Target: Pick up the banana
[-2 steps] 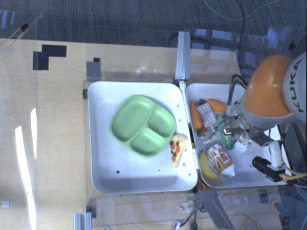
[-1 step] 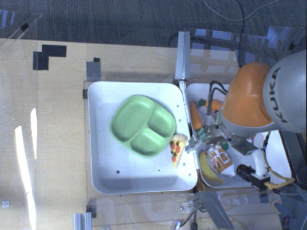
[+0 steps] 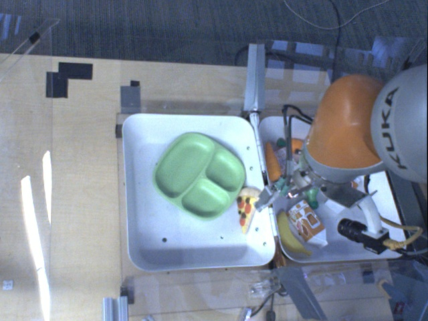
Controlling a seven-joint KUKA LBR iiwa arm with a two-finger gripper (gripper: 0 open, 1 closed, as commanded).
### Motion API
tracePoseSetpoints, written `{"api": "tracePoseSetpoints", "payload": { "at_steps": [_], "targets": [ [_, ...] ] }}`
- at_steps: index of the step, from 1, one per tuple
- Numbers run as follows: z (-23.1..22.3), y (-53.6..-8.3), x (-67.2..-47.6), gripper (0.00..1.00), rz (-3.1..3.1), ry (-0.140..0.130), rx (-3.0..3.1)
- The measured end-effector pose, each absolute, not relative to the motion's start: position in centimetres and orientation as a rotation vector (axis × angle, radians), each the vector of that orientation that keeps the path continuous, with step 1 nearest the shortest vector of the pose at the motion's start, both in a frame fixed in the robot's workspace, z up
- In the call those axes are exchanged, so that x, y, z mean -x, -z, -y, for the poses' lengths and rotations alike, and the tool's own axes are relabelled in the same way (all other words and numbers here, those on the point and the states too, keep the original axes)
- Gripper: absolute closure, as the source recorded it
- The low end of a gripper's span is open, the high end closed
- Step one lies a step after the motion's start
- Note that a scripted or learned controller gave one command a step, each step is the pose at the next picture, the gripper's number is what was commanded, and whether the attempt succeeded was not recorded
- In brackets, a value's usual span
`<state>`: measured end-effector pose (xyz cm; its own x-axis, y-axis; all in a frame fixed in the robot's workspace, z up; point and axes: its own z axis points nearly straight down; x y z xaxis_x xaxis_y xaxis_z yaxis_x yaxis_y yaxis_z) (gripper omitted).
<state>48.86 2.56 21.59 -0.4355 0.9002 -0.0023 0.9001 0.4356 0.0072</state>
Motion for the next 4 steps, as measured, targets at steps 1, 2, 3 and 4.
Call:
{"api": "tracePoseSetpoints", "payload": {
  "at_steps": [1, 2, 3, 4],
  "targets": [
    [1.6, -18.5, -48.8, 0.00, -2.716, -0.004, -1.571],
    [4.2, -18.5, -48.8, 0.00, -2.822, -0.004, -1.370],
    [-5.8, -18.5, -48.8, 0.00, -2.875, -0.006, -1.254],
    [-0.1, -18.5, -48.9, 0.00, -3.015, -0.005, -0.860]
  ]
}}
